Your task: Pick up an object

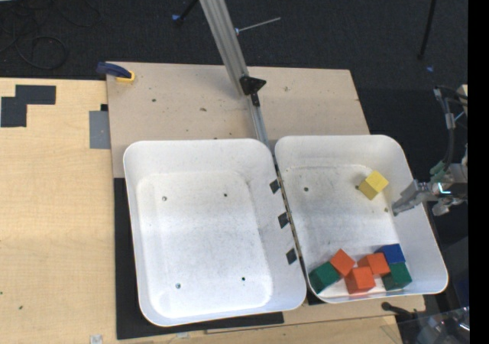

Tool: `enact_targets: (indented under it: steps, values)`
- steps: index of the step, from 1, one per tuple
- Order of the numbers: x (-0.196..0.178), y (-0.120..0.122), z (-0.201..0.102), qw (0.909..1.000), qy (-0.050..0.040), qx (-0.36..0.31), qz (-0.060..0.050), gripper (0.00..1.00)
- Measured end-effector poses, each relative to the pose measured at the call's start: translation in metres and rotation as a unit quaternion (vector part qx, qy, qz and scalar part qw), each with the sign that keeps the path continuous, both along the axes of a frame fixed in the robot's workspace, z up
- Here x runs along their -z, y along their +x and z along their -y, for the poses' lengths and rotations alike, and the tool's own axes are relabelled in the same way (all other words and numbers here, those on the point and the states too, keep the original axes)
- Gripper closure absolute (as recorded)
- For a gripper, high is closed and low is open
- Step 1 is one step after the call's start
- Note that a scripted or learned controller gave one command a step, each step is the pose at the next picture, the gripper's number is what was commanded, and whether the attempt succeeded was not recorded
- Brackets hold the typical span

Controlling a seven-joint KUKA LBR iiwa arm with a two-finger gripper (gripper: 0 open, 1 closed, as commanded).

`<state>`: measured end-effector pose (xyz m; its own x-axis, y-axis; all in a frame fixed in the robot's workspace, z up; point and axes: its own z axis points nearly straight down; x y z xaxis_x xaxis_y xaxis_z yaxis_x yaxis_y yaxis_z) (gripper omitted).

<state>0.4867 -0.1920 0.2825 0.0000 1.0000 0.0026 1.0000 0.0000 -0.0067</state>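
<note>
Jaws (399, 206) at right bin's (336, 155) rim

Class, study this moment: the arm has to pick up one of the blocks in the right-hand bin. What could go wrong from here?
1. The yellow block lies alone but close to the right bin's far wall; a nudge might slide it away instead of lifting it.
2. The orange blocks, green blocks and blue block sit packed in the near corner, so the gripper may strike neighbours or find no gap.
</note>
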Motion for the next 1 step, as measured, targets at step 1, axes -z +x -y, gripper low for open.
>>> enact_targets:
  steps: [1]
  values:
    - [-0.0019,0.0004,0.0007,1.0000,-0.0007,0.001,0.002,0.00]
